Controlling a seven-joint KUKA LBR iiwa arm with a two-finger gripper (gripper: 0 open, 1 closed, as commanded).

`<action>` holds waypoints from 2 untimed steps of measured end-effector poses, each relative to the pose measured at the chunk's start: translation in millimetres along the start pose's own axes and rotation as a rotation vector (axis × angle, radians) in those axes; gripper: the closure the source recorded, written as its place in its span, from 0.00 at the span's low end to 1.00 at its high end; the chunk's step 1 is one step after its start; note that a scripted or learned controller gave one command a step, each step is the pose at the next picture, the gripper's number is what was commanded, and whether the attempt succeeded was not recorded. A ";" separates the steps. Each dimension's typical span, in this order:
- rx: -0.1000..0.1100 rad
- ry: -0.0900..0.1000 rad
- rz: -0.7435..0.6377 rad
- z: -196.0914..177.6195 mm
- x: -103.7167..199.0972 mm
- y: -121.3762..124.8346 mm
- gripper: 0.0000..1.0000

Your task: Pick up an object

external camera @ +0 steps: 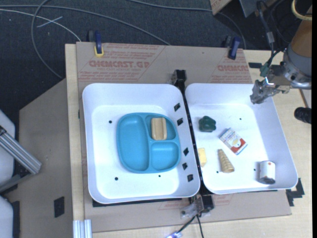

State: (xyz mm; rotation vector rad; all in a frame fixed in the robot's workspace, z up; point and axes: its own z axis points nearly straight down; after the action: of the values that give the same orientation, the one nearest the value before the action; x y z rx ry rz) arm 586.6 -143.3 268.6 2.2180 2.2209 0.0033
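The right white bin [277, 133] holds a dark green lump [207, 124], a small red and white packet [233, 141], a tan cone [226, 161], a small yellow block [202, 156] near its left wall, and a white cylinder [266, 172] at the near right corner. In the left bin [99, 133] lies a blue divided plate [147, 142] with a tan bread-like piece [158, 128] in its upper right compartment. My gripper [259, 94] hangs over the far right corner of the right bin, well away from all the objects.
The bins sit on a cardboard-covered board [124, 58] held by blue clamps [98, 42] at the back. Black clips line the divide between the bins. Cables lie on the dark floor at the back left, and a metal rail [15, 150] stands at the left edge.
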 end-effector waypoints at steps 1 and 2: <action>0.006 0.004 -0.004 15.8 51.1 2.0 1.00; 0.007 0.004 -0.005 29.1 105.6 -6.8 1.00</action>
State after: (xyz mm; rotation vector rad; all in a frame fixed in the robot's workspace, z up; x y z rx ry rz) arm 579.8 -37.7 239.3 2.2187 2.2318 -0.0004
